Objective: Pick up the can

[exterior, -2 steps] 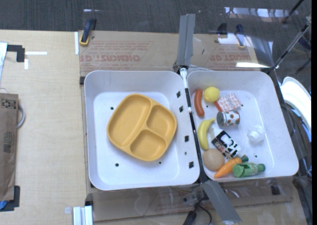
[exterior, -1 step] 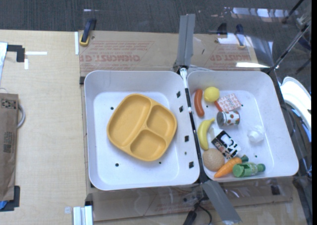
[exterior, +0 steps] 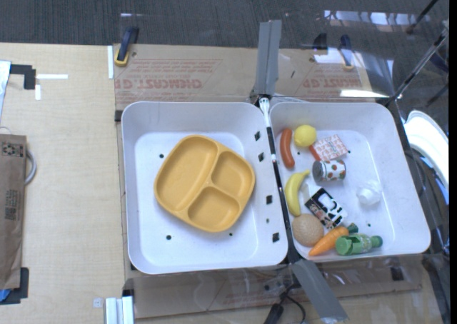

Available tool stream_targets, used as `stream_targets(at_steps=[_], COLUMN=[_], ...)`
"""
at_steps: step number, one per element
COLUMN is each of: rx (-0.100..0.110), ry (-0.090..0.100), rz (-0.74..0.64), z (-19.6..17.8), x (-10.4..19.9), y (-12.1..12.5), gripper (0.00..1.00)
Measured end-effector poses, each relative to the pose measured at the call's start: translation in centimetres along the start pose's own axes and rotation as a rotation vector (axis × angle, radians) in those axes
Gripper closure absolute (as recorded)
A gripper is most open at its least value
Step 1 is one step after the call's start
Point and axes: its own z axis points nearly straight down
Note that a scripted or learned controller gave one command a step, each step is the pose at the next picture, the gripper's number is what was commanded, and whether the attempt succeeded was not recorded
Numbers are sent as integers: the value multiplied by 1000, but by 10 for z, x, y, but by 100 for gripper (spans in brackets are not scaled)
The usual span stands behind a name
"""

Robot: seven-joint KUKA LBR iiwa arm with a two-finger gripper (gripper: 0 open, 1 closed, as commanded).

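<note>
Two white bins are seen side by side on the counter [exterior: 57, 173] from the overhead camera. The left bin [exterior: 136, 194] is taken up by a yellow divided plate [exterior: 205, 183]. The right bin [exterior: 396, 173] is pretty cluttered: the can [exterior: 329, 170] is lying on its side near the middle, just below a red-and-white packet [exterior: 330, 148]. A hot dog [exterior: 287, 148], lemon [exterior: 305, 135], banana [exterior: 294, 193], black-and-white box [exterior: 326, 207], round bun [exterior: 308, 230], carrot [exterior: 328, 241] and green bottle [exterior: 358, 245] are spread around it. Gripper state can't be told, honestly.
</note>
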Motion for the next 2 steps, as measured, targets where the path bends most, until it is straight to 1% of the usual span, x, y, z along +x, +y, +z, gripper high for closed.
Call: stream_targets(at_steps=[1, 2], rx=[0, 1], ry=[0, -2], rz=[0, -3], z=[0, -7], x=[0, 0], y=[0, 2], gripper=[0, 100])
